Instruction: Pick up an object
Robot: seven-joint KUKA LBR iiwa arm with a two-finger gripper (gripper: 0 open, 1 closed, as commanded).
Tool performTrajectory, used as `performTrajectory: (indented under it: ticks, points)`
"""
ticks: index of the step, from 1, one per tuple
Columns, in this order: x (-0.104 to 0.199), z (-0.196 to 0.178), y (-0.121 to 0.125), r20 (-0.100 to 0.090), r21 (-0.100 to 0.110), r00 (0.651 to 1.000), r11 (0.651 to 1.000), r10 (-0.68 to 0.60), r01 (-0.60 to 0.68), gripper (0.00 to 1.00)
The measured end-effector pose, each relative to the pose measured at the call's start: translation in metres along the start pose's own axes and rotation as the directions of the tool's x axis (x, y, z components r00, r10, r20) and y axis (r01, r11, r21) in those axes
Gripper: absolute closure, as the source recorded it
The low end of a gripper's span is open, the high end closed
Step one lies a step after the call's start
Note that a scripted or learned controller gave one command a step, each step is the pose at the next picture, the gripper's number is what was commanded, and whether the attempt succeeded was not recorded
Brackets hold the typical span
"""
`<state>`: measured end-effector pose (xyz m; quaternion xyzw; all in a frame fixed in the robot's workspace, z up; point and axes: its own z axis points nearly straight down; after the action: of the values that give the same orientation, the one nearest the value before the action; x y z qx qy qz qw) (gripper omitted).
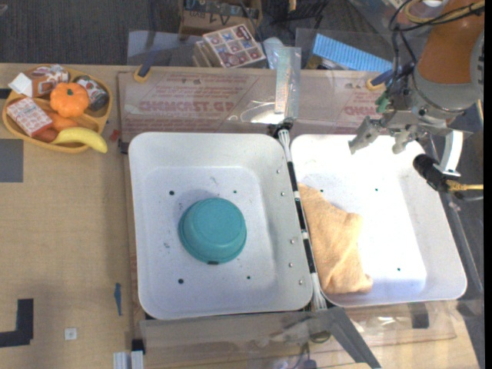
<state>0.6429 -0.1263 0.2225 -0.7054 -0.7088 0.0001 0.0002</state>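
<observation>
Cloth [337, 241] is being left crumpled along the left wall of the right bin [430, 283], its long axis running toward the near rim. Gripper [382, 135] is being held above the far edge, jaws spread and holding nothing.

You see two white bins of smooth, hard plastic; the right bin [430, 229] glares under the light, the left bin [154, 167] looks more matt and carries small dark specks. The teal bowl [213, 230] looks like smooth plastic with a dull sheen. The orange cloth [336, 241] is soft, matt fabric, creased and slightly fuzzy. Your gripper [382, 138] looks like bare grey metal, the band [450, 52] above it glossy orange. The bench top [61, 237] reads as matt, light wood. Behind the bins, clear plastic sheeting [207, 102] shines over printed cardboard
</observation>
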Motion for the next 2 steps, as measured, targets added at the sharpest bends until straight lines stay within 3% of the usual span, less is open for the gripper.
performTrajectory:
  ticks: [1,2]
  points:
    - [0.006,0.084,-0.074,0.0,0.0,0.995,0.995,-0.095,0.095,0.0]
    - [0.001,0.13,-0.096,0.008,-0.018,0.909,0.909,-0.417,0.417,0.0]
